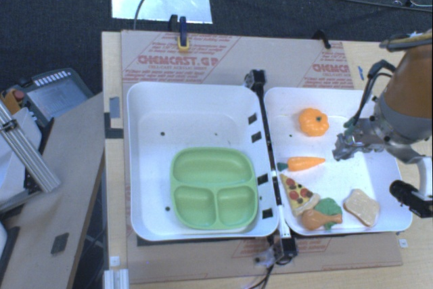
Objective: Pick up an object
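The grey arm with its orange band reached in from the right, its end effector, whose opening I could not tell, hovering just right of the orange toy carrot in the right white bin, so the approach seemingly awaited a descent.

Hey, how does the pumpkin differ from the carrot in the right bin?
The pumpkin is round and squat; the carrot is long and tapered, lying on its side. The pumpkin sits nearer the bin's far edge, the carrot closer to the middle, beside the divider. The carrot shows a green tip at its left end. Both are orange toy foods in the right bin.
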### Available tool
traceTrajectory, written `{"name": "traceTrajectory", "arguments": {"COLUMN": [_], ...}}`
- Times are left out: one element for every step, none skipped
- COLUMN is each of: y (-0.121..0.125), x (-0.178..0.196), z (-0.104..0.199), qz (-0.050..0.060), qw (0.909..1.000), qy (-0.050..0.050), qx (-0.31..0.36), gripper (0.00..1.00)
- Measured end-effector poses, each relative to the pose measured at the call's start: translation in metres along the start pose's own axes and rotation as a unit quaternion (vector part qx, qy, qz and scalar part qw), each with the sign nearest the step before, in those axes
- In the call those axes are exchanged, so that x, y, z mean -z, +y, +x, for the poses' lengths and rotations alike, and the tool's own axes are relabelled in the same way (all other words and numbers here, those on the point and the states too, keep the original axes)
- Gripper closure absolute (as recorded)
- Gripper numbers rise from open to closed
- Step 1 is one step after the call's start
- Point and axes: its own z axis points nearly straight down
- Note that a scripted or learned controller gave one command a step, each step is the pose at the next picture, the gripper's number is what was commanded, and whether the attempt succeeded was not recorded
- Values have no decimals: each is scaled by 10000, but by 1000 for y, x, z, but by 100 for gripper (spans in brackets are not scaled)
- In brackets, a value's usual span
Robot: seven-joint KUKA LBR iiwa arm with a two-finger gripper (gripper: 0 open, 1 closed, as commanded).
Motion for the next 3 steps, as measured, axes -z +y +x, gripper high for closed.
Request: {"name": "traceTrajectory", "arguments": {"y": [4, 5, 9], "x": [-11, -18, -7], "z": [60, 105, 159], "qz": [3, 8, 4], "qw": [10000, 10000, 10000], "qy": [5, 3, 4], "qx": [7, 2, 8], "gripper": [100, 100, 100]}}
